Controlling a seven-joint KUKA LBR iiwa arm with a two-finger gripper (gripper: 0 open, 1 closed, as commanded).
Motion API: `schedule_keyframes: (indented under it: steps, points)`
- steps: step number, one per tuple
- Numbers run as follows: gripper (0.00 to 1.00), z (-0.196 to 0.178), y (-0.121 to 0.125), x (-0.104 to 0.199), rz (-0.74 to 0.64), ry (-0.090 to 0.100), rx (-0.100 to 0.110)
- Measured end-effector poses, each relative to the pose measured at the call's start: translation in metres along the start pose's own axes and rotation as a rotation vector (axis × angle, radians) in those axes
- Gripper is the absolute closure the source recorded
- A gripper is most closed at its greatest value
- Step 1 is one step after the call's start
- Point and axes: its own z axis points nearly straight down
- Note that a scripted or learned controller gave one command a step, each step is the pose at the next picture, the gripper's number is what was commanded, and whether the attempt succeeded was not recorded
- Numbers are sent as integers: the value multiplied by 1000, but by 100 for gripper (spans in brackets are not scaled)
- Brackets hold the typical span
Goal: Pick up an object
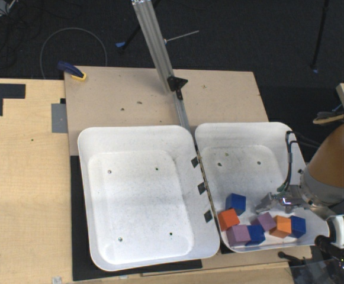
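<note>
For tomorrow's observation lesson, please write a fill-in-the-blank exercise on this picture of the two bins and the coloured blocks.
1. All the blocks lie in the ___ bin as the camera sees it.
2. The orange block sits just below a ___ block.
3. The gripper hangs over the same bin, and the arm reaches in from the view's ___.
4. The blocks sit in the ___ half of that bin as the view shows it.

Missing words: right; blue; right; lower

Robotics lab: plywood bench (160, 93), 2 white bins (100, 152), loose floor cables (71, 46).
</note>
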Motion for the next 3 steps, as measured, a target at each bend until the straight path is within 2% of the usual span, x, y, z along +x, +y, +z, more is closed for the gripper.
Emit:
schedule_keyframes:
  steps: [1,2,3]
  points:
    - [0,0,0,7,-3,-3,-1]
    - [0,0,0,0,-3,-1,0]
    - [0,0,1,26,-4,-3,-2]
